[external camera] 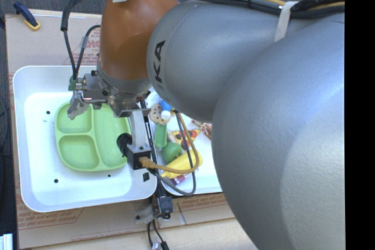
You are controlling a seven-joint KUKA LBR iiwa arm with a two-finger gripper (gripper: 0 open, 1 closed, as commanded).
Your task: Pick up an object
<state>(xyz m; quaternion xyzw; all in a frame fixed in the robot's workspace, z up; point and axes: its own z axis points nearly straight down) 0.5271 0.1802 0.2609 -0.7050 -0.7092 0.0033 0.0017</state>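
Pincer (79, 106) sits over the far edge of the green tray (88, 146) in the left bin (29, 126). Can't tell if it's apart or together. Looks like approach; next up, drop and clamp the rim.

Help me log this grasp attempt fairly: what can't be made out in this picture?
Right bin: camera view, mostly hidden under the grey arm.
Yellow item and green item in it: partly covered by arm and cables, kind unclear.
Green tray: upper right corner hidden beneath the gripper.
Blue-and-yellow tool, top left: too small to identify.
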